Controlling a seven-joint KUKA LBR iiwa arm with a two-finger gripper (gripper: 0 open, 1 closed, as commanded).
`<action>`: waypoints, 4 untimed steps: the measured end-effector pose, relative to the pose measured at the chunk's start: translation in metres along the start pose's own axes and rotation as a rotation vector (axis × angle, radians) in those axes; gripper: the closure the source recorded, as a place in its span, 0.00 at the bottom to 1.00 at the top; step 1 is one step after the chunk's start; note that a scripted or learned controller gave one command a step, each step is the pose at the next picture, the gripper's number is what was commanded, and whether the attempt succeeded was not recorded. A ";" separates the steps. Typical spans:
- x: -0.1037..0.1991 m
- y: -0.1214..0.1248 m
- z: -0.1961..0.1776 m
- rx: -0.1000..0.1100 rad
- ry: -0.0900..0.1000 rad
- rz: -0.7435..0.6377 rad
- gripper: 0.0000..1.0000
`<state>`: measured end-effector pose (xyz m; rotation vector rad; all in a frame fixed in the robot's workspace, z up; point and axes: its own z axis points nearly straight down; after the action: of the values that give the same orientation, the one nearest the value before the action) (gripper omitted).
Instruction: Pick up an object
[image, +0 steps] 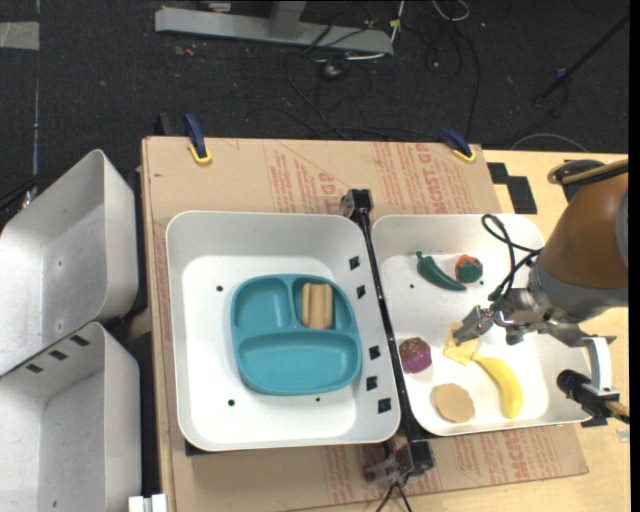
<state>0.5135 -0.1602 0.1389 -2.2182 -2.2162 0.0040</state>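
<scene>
In the right bin (520, 232) lie a green chili (438, 271), a red strawberry-like fruit (468, 268), a purple piece (415, 353), a yellow wedge (460, 351), a banana (503, 383) and a round tan biscuit (454, 403). My gripper (476, 324) hangs low over the middle of this bin, just above and to the right of the yellow wedge and up-left of the banana. I see nothing held in it. The grey and orange arm (590, 250) hides the bin's right side.
The left bin (200, 300) bears a teal divided tray (262, 358) with a tan bread roll (317, 305) in its upper right compartment. A black divider (372, 290) runs between the bins. Grey tubs (70, 260) stand at the far left.
</scene>
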 end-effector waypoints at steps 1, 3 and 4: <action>-0.001 0.002 -0.013 -0.007 -0.003 0.001 1.00; -0.003 -0.003 -0.109 -0.013 -0.005 -0.004 1.00; 0.061 0.007 -0.104 -0.006 0.000 -0.009 1.00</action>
<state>0.5216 -0.0997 0.2434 -2.2110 -2.2299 -0.0032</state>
